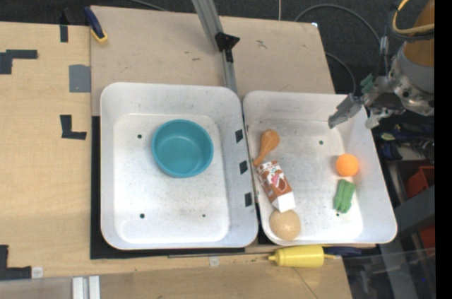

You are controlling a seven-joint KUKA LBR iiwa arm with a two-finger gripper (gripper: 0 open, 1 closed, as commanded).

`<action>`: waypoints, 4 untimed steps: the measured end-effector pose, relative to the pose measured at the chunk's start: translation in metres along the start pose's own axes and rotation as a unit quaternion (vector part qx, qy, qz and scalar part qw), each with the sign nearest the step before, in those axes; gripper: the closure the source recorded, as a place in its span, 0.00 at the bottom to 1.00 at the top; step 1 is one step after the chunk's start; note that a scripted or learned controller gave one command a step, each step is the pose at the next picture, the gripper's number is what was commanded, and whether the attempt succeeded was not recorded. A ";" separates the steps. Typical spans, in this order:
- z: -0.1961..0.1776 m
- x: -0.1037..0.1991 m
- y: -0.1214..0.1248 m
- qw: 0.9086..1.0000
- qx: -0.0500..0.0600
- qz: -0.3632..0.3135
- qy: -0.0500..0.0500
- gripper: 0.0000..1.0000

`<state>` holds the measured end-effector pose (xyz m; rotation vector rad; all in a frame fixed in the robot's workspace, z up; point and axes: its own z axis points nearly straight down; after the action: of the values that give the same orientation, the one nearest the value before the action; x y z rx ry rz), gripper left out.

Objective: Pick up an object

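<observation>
The arm (413, 57) is entering from the right edge of the frame, its orange band showing at the upper right. The gripper (359, 110) is hanging over the upper right corner of the right bin (311, 103), above bare white floor. One grey finger (344, 111) is slanting down-left and a darker part is sitting to its right; how far apart the fingers are standing cannot be told from this angle, and nothing is showing between them.

The right bin is holding five things. A tan drumstick-shaped toy (267, 143) is lying at its left side, with a red-and-white tube (275, 184) just below it and a beige ball (284, 225) at the bottom, touching the tube's end. An orange ball (347, 165) is sitting toward the right wall, just above a green toy (344, 196). All are lying well below the gripper.

The left bin (113, 170) is holding a teal bowl (183, 148), upright. A yellow bottle (300, 256) is lying on the bench just below the right bin.
</observation>
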<state>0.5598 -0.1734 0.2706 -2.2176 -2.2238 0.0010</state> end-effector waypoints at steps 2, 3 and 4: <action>0.051 -0.003 0.008 1.000 0.002 0.001 0.000 0.00; 0.095 -0.004 0.003 1.000 0.002 0.001 0.000 0.00; 0.157 0.005 -0.001 1.000 0.004 0.000 0.001 0.00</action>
<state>0.5588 -0.1689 0.1141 -2.2142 -2.2188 0.0081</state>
